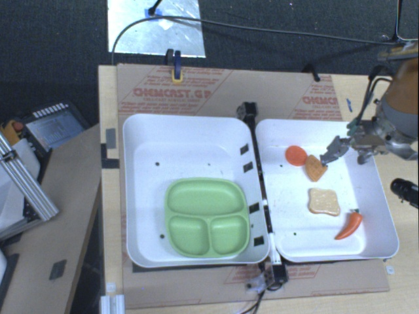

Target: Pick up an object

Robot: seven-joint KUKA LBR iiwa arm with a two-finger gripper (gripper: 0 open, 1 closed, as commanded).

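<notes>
Observed: two white bins side by side. The left bin (141, 175) carries a green three-compartment plate (206, 216) toward its 6 o'clock edge. The right bin (373, 195) carries four toy food items, any of which would satisfy the task.

Inventory, right bin: a round red piece, likely a tomato slice (295, 154), at about 10 o'clock of the bin floor; a small brown nugget-like piece (316, 169) touching or just beside it at its 4 o'clock; a slice of toast (323, 202) near the centre, lying flat; a red-orange chilli pepper (349, 226) at about 5 o'clock, tilted along the wall.

Arm: enters from 3 o'clock. The gripper (329, 154) sits low at the nugget's 1 o'clock, just beside it, at a slant. Whether the fingers are spread or closed cannot be told; nothing can be confirmed as held.

Judgement: the positioning suggests the nugget is the intended object. Risk noted: the tomato slice lies so close that a closing grasp could nudge it or catch both pieces.
</notes>
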